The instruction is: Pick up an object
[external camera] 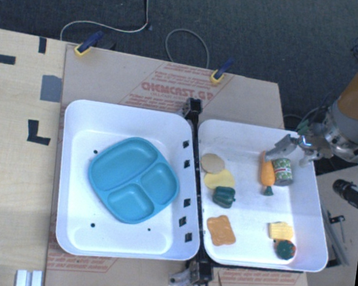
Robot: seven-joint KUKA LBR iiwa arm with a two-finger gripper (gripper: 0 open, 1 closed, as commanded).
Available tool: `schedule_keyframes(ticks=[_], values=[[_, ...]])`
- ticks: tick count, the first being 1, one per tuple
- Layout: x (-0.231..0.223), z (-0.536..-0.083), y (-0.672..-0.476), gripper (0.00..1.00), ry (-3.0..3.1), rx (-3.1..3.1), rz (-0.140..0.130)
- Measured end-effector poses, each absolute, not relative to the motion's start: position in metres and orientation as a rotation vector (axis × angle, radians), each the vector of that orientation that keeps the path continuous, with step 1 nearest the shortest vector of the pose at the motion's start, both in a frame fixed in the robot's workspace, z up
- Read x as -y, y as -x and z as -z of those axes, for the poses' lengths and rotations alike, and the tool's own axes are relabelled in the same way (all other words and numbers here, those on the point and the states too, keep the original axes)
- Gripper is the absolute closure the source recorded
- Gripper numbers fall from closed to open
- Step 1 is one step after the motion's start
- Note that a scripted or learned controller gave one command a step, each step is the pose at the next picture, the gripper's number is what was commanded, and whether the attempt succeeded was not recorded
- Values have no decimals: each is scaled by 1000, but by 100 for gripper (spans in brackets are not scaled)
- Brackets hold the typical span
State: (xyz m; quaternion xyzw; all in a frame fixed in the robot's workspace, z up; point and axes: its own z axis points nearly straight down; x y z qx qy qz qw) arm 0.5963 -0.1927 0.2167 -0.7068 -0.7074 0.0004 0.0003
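a: where is the arm?

b: the grey arm with the orange band comes in from the right, and its two-finger gripper point(288, 150) hangs over the upper right part of the right shallow white bin point(252, 137). the metal fingers point(278, 148) stand spread apart, with nothing between them.

a: and what could be picked?

b: just below the gripper lie an orange carrot-shaped toy point(267, 173) and, touching its right side, a small green and white can point(283, 171). neither is gripped. whether the fingertips touch them i cannot tell.

a: the rest of that bin?

b: toward its left side, a round tan disc point(213, 163), a pale yellow piece point(221, 179) just under it, and a dark green pepper-shaped toy point(224, 195) against that piece. lower down, a square orange-brown cracker-like slab point(221, 230). in the lower right corner, a small yellow block point(279, 230) with a dark green round toy point(284, 250) just below it.

a: the other bin?

b: the left shallow white bin point(76, 124) holds a light blue plastic plate with three compartments point(133, 179), lying flat and turned at a slant. both bins sit on a brown cardboard sheet point(128, 79) clamped at its top edge.
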Motion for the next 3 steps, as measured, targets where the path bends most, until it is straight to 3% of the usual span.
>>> schedule_keyframes(ticks=[1, 2, 3], values=[[226, -93, -620, 0, 2222, 2220, -9], [158, -86, -628, 0, 2219, 2232, 0], [112, -86, -655, 0, 2218, 2230, 3]])
